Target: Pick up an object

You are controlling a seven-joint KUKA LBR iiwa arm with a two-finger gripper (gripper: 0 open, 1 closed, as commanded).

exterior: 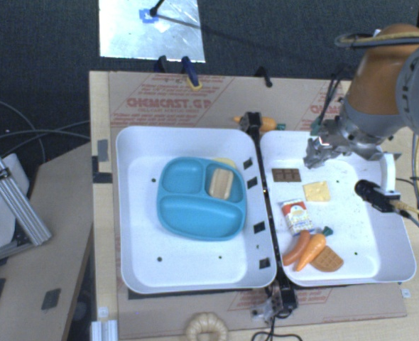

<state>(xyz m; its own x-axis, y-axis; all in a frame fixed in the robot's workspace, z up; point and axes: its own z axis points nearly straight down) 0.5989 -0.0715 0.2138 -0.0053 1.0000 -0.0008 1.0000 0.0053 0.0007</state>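
1. Camera view: the grey arm with its orange band reaches in from the right, and its gripper (317, 155) hangs over the upper part of the right bin (390, 258), near the bin's back wall.
2. Whether the jaws are spread or pressed together cannot be told; the gripper's tip is small and blurred against the white floor, and nothing can be seen between the jaws.
3. The nearest thing is a brown chocolate-bar piece (286, 175), lying flat just below and to the left of the gripper, apart from it.
4. A yellow cheese slice (317, 191) lies flat just below the gripper, to the right of the chocolate piece, also free of the jaws.
5. Further toward the front of the bin a small white carton (296, 215) lies on its side, well below the gripper.
6. Two orange carrots (303, 249) lie side by side beneath the carton, and a brown waffle-like piece (328, 262) touches their lower right.
7. In the left bin (142, 261) a blue divided plate (195, 203) holds a tan bread-like piece (221, 183) in its upper right compartment.
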